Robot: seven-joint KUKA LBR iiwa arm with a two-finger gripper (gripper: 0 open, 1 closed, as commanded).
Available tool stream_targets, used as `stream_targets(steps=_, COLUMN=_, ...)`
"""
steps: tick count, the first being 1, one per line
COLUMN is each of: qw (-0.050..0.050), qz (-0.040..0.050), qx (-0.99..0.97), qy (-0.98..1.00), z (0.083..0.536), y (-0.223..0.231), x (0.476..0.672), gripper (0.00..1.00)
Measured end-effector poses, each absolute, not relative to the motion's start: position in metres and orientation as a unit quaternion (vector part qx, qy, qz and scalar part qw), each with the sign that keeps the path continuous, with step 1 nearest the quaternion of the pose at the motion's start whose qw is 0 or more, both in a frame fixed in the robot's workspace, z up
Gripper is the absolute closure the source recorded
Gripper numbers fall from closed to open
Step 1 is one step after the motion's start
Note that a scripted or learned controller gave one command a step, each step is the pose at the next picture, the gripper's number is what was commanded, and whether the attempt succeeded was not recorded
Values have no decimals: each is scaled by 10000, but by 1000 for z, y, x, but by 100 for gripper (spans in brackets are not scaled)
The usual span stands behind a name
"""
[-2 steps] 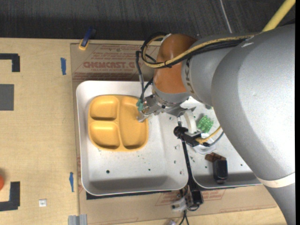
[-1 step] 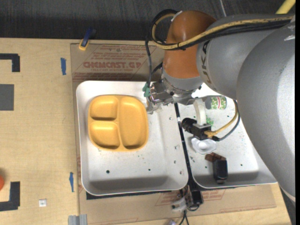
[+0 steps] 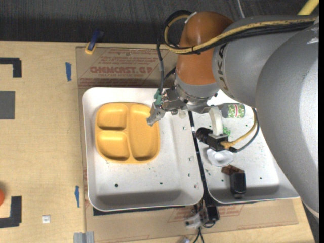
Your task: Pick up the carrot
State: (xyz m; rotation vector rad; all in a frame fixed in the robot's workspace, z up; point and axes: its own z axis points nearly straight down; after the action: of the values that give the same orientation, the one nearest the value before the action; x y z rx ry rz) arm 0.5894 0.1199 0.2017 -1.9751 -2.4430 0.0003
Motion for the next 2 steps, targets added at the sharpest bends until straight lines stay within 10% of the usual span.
stream_targets(steps=1, qw=11, qz=1, qx=-6101, qy=-7923, z=121, y=102, x=552, gripper=0)
stream_targets(steps=2, qw=3, qz=-12, qx=-6107, qy=-7919, z=132, y=102, x=553, gripper=100)
